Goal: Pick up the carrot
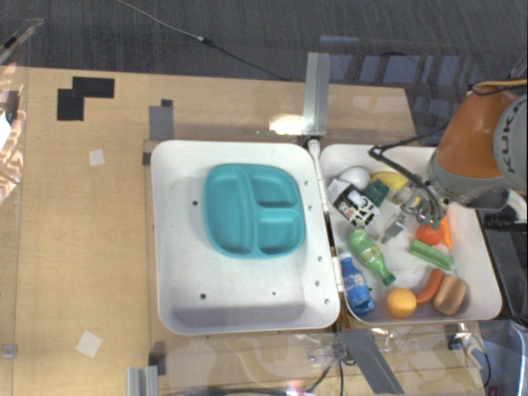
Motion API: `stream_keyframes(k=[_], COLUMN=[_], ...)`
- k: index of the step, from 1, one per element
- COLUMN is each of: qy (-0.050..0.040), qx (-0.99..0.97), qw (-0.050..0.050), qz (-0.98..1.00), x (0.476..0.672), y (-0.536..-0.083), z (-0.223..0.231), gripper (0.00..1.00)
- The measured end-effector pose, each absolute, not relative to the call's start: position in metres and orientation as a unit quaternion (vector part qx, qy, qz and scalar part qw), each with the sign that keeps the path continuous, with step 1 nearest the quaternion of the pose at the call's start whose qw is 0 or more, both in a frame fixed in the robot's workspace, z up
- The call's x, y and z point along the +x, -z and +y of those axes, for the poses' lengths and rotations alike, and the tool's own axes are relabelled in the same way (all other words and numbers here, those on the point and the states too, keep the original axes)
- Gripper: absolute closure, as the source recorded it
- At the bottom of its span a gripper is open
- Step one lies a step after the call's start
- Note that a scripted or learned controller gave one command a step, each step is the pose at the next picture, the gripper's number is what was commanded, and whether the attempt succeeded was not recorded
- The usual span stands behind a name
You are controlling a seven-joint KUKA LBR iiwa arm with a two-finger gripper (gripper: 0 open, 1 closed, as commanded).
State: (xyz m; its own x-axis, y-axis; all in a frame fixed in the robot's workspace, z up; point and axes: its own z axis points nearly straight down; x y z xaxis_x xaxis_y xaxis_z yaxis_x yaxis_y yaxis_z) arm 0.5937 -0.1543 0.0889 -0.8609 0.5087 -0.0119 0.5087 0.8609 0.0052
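The carrot [435, 231] lies in the right bin [487, 262], an orange body with a green leafy end [431, 256] pointing toward the front. My gripper [406, 217] hangs over the middle of that bin, just left of the carrot and close to its upper end. The grey arm with its orange band [470, 143] comes in from the right and hides the bin's far right corner. I see nothing held in the gripper.
The right bin is crowded: a green bottle [370, 254], blue can [355, 284], orange fruit [402, 302], red-orange pepper [428, 285], brown potato [450, 294], black-and-white item [355, 208], white ball [355, 176] and yellow fruit [388, 180]. The left bin [173, 246] holds a teal divided plate [254, 209].
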Motion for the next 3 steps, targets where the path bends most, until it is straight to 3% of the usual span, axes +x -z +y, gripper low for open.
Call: stream_keyframes(k=[1, 2, 3], qy=[-0.0015, -0.0018, -0.001], qx=[0.359, 0.475, 0.451], qw=[0.007, 0.006, 0.006], qz=[0.933, 0.88, 0.893], x=[0.543, 0.601, 0.536], y=[-0.089, -0.088, -0.089], z=[-0.18, -0.169, -0.19], gripper=[0.0, 0.0, 0.0])
